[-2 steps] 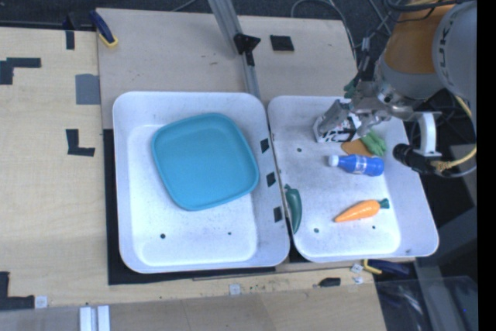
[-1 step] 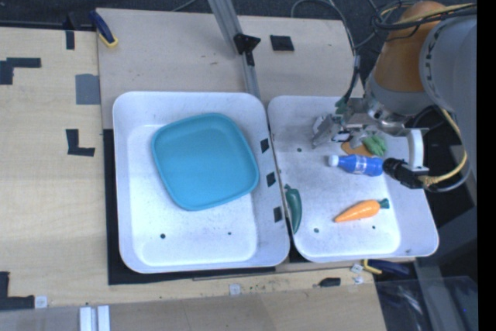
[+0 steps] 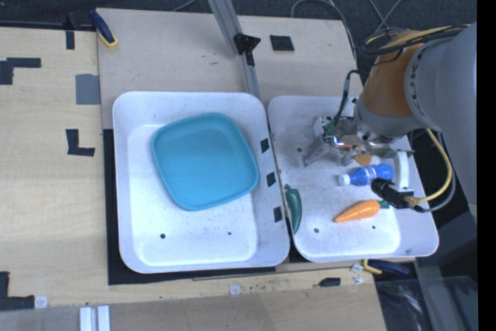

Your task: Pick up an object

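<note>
My gripper [image 3: 314, 139] hangs low over the upper middle of the right bin [image 3: 341, 244], its two grey fingers spread apart with nothing between them. A blue tube with a white cap [image 3: 363, 177] lies just to the right of and below the gripper. Below the tube lies an orange carrot-shaped toy [image 3: 358, 211]. A dark green pepper-like thing [image 3: 294, 207] rests against the right bin's left wall. All three lie apart from the fingers.
The left bin [image 3: 139, 244] holds a light blue square plate [image 3: 204, 160]. A grey metal pole [image 3: 225, 8] slants up from between the bins. The arm's orange band and grey body [image 3: 403, 89] cover the right bin's upper right corner.
</note>
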Controlling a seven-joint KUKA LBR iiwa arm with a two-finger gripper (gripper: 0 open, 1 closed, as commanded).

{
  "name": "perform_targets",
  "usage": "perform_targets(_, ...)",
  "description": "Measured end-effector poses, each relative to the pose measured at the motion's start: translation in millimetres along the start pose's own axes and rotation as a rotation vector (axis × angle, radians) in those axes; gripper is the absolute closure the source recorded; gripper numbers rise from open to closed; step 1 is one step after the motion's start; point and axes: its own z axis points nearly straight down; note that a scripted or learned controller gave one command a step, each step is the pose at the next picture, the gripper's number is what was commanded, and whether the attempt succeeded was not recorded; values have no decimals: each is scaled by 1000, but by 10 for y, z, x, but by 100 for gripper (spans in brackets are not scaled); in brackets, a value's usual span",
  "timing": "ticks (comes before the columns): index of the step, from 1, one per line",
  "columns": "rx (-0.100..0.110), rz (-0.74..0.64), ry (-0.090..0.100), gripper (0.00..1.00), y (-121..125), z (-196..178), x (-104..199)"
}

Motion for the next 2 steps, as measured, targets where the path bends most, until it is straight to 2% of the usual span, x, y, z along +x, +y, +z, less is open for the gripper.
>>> perform_targets(1, -6, -1, -1, 0, 3, 121, 2)
perform_targets(2, -8, 0, -2, 100, 8, 9, -3)
